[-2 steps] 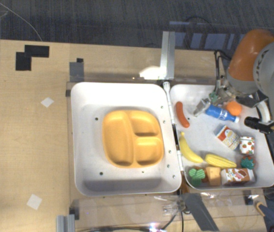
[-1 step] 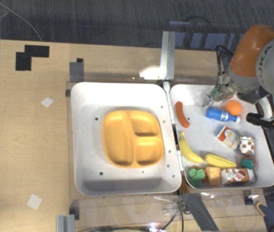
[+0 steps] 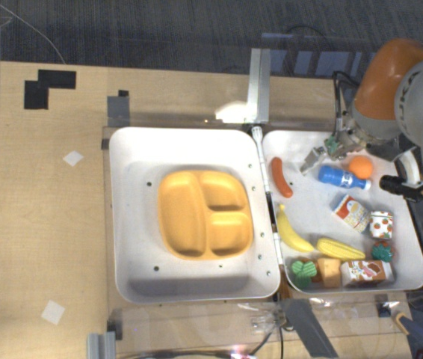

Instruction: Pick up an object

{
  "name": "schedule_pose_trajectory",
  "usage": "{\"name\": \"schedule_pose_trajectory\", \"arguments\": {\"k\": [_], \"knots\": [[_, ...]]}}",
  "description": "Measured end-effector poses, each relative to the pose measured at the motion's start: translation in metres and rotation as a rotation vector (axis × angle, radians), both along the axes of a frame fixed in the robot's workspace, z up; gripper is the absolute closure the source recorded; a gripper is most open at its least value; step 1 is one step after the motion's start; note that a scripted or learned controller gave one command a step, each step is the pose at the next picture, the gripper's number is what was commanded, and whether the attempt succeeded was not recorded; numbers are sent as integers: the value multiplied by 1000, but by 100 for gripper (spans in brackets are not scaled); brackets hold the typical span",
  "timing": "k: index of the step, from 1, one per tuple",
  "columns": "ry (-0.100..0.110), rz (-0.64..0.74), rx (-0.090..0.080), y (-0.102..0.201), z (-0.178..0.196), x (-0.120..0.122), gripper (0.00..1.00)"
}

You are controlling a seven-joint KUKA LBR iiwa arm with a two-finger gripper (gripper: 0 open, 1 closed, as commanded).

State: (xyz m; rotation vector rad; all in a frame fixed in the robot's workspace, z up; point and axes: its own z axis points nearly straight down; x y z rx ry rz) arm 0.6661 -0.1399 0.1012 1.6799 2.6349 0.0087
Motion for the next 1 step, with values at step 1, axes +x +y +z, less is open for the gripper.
{"name": "schedule_pose_trajectory", "arguments": {"k": [1], "knots": [[11, 180, 2, 26, -9, -40, 0]]}}
